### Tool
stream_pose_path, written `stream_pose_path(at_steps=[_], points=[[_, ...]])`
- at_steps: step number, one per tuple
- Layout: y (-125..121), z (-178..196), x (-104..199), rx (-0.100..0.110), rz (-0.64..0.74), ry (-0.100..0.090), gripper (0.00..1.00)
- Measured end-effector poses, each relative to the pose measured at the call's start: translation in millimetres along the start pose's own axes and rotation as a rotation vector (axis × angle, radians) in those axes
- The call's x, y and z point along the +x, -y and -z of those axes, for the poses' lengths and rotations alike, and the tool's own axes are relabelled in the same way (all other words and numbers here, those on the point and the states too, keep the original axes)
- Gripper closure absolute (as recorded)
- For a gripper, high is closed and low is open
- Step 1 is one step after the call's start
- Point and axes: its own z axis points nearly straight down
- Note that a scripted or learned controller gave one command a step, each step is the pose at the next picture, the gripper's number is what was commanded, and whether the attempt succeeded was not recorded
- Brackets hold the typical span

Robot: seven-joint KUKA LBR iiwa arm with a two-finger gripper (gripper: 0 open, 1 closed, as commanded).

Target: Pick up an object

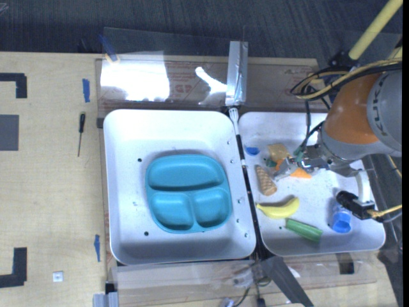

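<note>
Small objects lie scattered across the right bin (pixel 367 235), one of two shallow white bins side by side on the wooden tabletop (pixel 45 203). Among them: a yellow banana (pixel 278 207) near the bin's middle, a green cylinder (pixel 303 229) just below it, a tan waffle cone (pixel 266 179) beside the divider, a blue cup (pixel 341 222) toward the right wall, and a small blue cap (pixel 252 151) near the upper left corner. A beige block (pixel 277 151) sits close to a cluster of teal and orange pieces (pixel 300 173) — too small and crowded to name with certainty.

The arm's hand (pixel 299 163) hangs low over that cluster, reaching in from the right; whether its fingers are spread or closed, and whether anything sits between them, cannot be told from this angle. Above it, the grey arm's orange band (pixel 348 117) and looping cables (pixel 319 82) cover the bin's upper right. A black fitting (pixel 348 201) juts over the bin near the blue cup.

The left bin (pixel 121 139) holds a blue divided plate (pixel 188 191) — three compartments, lying flat at its middle. A clear plastic sheet (pixel 166 75) glares behind both bins, and a screwdriver (pixel 81 132) lies on the tabletop at left.
</note>
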Motion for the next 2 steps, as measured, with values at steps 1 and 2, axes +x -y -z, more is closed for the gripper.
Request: stream_pose_path(at_steps=[1,2], points=[[-1.5,11.3,-0.9,-0.005,-0.002,0.002,1.0],[-15.0,101.6,53.3,0.012,-0.056,-0.01,1.0]])
